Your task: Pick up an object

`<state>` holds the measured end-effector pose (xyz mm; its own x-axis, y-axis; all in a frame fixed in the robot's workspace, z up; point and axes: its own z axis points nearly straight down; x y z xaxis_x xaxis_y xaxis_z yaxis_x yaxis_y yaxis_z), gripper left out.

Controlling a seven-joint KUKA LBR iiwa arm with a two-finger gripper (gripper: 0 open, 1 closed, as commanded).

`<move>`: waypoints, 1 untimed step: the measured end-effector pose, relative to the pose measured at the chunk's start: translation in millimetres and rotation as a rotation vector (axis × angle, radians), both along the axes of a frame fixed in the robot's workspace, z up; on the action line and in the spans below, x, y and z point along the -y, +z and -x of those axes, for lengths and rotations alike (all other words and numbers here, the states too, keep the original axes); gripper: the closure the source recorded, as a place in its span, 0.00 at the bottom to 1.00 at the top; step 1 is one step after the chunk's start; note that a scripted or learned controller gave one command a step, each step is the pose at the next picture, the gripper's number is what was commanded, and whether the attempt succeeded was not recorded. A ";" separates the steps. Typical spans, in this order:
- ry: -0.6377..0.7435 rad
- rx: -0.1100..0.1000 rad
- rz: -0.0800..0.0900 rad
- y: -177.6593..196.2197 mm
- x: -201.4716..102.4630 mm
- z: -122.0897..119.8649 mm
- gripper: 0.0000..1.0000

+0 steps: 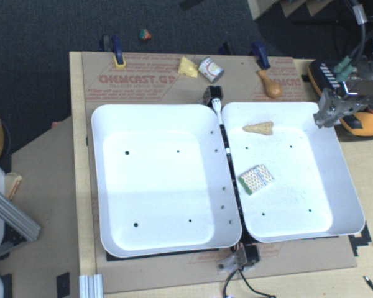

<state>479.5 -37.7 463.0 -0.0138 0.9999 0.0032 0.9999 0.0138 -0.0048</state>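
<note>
Patterned packet (256, 179): right bin (336, 185), left-centre, lying flat.
Tan wedge (258, 128): same bin, upper part.
Gripper (328, 113): frame's right edge, above bin's upper right corner; finger state cannot be told.

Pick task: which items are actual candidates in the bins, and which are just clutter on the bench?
In play:
- tan wedge-shaped piece, right bin, near the far wall
- patterned green-and-white packet, right bin, by the divider
- gripper, at the right bin's far right corner

Lying about, behind the bins:
- yellow wedge
- small white box
- tan pear-shaped object
</note>
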 end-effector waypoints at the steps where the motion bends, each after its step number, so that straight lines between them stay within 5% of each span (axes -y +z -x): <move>1: -0.025 0.016 0.010 76.7 117.3 -8.1 1.00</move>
